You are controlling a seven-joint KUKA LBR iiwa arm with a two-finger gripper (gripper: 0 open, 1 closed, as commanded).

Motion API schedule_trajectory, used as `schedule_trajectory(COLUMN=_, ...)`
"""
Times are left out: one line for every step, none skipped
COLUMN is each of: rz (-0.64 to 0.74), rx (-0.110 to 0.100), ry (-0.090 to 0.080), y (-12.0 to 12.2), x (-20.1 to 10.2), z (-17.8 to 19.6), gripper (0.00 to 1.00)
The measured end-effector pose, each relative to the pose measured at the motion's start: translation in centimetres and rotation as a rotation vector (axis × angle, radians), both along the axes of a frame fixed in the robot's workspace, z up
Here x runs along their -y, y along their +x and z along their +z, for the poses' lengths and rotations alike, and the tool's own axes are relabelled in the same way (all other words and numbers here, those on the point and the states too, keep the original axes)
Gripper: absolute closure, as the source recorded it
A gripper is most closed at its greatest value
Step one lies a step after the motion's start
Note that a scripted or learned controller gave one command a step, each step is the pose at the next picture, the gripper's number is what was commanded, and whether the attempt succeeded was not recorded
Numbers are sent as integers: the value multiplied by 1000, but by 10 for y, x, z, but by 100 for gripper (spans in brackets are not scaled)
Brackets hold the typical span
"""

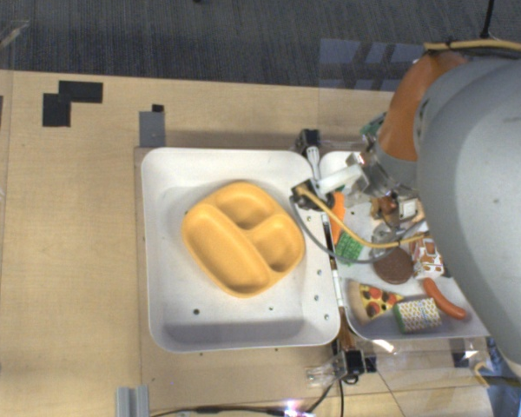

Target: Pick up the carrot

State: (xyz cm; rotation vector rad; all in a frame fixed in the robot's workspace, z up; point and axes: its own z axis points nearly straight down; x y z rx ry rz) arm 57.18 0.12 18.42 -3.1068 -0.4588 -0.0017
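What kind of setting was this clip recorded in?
Most likely a robotics lab bench set up for pick trials: two shallow white bins side by side on a wooden bench, a yellow divided plate in one, toy foods including a carrot and pizza slice in the other.

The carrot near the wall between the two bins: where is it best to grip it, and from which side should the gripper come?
Probably the carrot's upper orange part, taken from above with the fingers across its narrow width. It lies lengthwise along the right bin's left wall, a green block at its lower end, so a side approach looks crowded.
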Motion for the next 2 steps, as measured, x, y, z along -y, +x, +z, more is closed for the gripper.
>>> schedule_trajectory(rz=0, rx=0, ry=0, y=0, x=0, z=0, gripper=0)
schedule_trajectory(rz=0, rx=0, ry=0, y=0, x=0, z=0, gripper=0)
